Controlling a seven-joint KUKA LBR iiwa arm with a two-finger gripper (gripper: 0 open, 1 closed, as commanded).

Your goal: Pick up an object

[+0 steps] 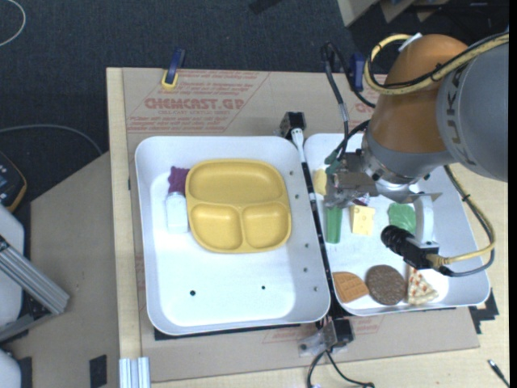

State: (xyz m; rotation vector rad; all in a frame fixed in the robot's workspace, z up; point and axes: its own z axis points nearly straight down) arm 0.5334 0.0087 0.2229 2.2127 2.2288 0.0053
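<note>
My gripper (349, 192) hangs low over the left part of the right bin (460, 293), under the orange wrist band. Directly beneath and beside it lie a green stick-shaped object (332, 225) and a yellow cheese-like wedge (363, 221). A green flat piece (401, 216) lies to the right, partly behind a black part of the arm. Along the bin's front edge sit a tan cookie (348, 286), a brown round cookie (385, 284) and a pizza slice (422, 287). I see nothing clearly between the fingers.
The left bin (234, 285) holds a yellow divided tray (238, 203), with a purple item (177, 178) and a white item (175, 212) at its left. A black divider rail (311, 208) runs between the bins. Cables hang around the arm.
</note>
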